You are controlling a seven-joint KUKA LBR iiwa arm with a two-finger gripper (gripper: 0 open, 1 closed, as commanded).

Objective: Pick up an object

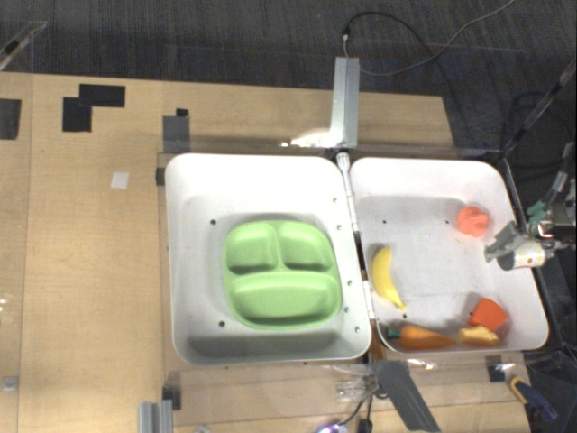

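Camera view, looking down at a slant on a wooden bench (81, 287) that bears two shallow white bins side by side. The left bin (194, 206) fills the middle of the frame and holds a light green divided tray (281, 271) with three compartments, two small ones toward the top and one wide one below; the tray lies flat near the bin's centre, close to the wall shared with the other bin.

The right bin (424, 188) sits in the right half of the frame. A yellow banana (387, 278) lies near its left wall, running roughly top to bottom. A pink-orange rounded object (472, 220) rests in the upper right part of this bin. Along the lower edge lie an orange carrot (425, 337), a small yellow-orange piece (480, 336) just beside the carrot's right end, and an orange-red block (489, 313) touching or just above that piece; which of the two cannot be told.

The gripper (509, 249) appears at the right edge of the frame, at the right rim of the right bin, below and to the right of the pink-orange object and apart from it. Whether it stands open or closed cannot be told at this size, and nothing is seen held in it.

A metal post (346, 102) stands at the top of the seam between the bins. Black patches (90, 105) mark the bench at the upper left.
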